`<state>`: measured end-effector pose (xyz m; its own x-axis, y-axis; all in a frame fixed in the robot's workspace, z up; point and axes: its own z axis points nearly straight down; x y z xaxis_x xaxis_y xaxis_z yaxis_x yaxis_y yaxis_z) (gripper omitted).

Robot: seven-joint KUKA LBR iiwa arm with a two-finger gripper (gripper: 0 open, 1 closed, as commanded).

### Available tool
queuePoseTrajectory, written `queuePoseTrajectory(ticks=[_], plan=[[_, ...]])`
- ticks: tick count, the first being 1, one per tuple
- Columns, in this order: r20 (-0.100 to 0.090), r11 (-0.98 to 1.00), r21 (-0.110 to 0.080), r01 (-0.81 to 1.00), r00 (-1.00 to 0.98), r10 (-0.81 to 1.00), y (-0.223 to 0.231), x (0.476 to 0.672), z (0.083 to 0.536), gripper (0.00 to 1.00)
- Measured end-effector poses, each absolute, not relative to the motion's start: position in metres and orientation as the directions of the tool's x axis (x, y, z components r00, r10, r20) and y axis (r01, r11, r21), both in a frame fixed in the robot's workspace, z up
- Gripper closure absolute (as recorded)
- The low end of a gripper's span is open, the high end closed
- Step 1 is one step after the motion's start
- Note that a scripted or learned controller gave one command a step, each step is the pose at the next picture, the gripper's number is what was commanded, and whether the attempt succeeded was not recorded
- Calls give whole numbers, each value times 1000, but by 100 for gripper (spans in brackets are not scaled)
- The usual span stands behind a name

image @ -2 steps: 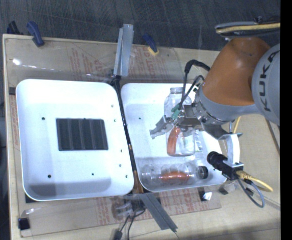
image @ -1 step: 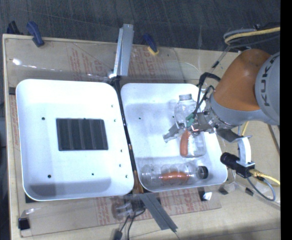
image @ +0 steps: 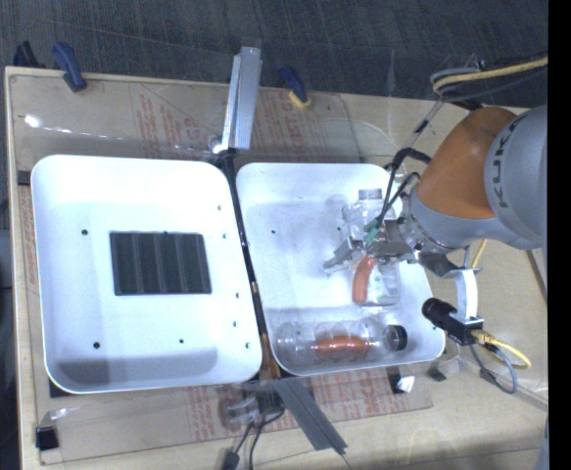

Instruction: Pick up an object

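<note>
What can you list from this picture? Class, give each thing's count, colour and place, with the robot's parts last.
Bins: two, white; left bin, right bin.
Grid: one, dark, flat in the left bin.
Bottle: one, clear with an orange-red inside, lying along the right bin's near edge.
Orange-red piece: one, in the right bin under the gripper.
Clamps: blue, on the bench's far edge.
Arm: one, grey with orange band, from the right.
Gripper: one, over the right bin.

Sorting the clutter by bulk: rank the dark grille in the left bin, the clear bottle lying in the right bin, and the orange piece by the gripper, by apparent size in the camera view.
1. dark grille, plainly largest.
2. clear bottle, long and lying along the right bin's near wall.
3. orange piece, smallest, partly hidden near the gripper.
</note>
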<state>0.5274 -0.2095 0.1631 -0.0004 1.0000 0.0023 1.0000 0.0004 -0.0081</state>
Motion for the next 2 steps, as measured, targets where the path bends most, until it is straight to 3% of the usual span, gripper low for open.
queuePoseTrajectory(ticks=[1,2], plan=[[6,68,-7,998,-68,998,-205,535,90,0],[8,73,-11,997,-73,997,-204,535,98,100]])
